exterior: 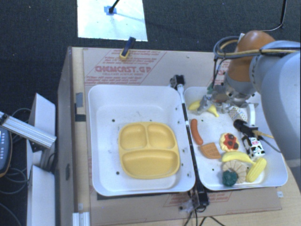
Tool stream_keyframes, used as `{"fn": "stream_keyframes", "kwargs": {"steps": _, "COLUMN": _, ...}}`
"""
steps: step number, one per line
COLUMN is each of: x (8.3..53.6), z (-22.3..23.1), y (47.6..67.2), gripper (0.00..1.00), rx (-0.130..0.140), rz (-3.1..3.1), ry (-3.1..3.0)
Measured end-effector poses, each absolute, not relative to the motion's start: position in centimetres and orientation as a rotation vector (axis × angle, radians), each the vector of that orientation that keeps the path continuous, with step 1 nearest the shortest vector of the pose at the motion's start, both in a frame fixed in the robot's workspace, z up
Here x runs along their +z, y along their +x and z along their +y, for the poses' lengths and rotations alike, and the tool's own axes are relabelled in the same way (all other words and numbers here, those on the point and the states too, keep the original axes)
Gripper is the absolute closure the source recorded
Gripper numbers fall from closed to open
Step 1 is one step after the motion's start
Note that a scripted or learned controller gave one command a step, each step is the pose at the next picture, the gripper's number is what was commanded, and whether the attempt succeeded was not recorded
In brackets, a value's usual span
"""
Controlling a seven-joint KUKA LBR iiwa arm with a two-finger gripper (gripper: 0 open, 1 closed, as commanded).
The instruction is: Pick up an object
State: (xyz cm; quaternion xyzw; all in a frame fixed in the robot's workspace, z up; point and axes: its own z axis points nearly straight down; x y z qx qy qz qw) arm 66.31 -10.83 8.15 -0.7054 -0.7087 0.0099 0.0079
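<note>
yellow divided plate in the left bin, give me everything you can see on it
The yellow plate looks like smooth moulded plastic, roughly square with rounded corners. Raised ridges split it into three compartments: two smaller ones at the far side and one wide one at the near side. All three hold nothing. It lies flat and right way up on the floor of the left bin, slightly toward the near right part, apart from the bin's walls. Nothing else touches it.

Grey rounded arm (277, 74), orange band (247, 55) above wrist, yellow cables looped alongside.
</note>
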Motion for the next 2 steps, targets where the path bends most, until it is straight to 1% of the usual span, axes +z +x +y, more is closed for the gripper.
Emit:
{"fn": "stream_keyframes", "kwargs": {"steps": 1, "x": 9.1, "z": -10.7, "y": 66.3, "gripper": 1.0, "rx": 0.03, "rz": -2.216, "ry": -2.2}}
{"fn": "stream_keyframes", "kwargs": {"steps": 2, "x": 19.2, "z": -5.4, "y": 62.0, "gripper": 1.0, "rx": -0.006, "rz": -2.23, "ry": -2.218}}
